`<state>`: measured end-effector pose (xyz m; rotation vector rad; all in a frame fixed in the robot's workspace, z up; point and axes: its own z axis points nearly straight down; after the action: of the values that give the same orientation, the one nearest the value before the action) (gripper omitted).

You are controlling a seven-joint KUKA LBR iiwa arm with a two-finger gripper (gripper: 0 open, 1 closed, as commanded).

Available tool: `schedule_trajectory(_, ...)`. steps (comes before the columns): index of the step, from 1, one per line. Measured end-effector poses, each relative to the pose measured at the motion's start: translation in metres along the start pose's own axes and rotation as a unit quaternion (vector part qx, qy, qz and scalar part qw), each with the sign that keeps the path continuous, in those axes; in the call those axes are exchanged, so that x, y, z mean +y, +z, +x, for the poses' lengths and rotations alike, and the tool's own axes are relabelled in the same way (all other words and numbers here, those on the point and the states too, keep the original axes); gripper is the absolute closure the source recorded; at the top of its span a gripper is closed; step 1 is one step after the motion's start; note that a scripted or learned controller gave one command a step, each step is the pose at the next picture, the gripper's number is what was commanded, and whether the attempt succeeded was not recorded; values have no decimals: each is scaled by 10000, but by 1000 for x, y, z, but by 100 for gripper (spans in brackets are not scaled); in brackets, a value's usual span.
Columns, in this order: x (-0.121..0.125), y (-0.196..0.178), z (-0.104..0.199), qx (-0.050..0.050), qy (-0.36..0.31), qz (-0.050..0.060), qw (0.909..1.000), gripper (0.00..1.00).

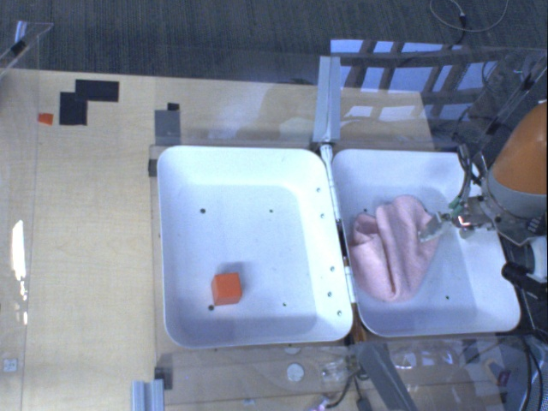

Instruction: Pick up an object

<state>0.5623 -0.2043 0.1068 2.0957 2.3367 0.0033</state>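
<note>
Because the arm comes in from the right, we find the gripper (438, 222) low inside the right bin (479, 315), its tip touching the near edge of the pink cloth (392, 247). The cloth lies bunched, spreading away from the jaws toward the wall between the bins; a crumpled fold there offers something to pinch, which we judge explains the approach. Whether the jaws are released or clenched we cannot tell. The orange block (227, 288) sits well beyond the cloth, in the left bin (240, 169), apart from everything.
</note>
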Motion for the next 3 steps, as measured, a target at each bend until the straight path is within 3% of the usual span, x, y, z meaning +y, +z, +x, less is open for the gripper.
schedule_trajectory(1,24,16,23,-16,-334,-43,9994,0)
schedule_trajectory(2,96,17,26,-22,-1176,-49,9930,0)
schedule_trajectory(3,64,16,57,-23,-1672,-53,9859,0)
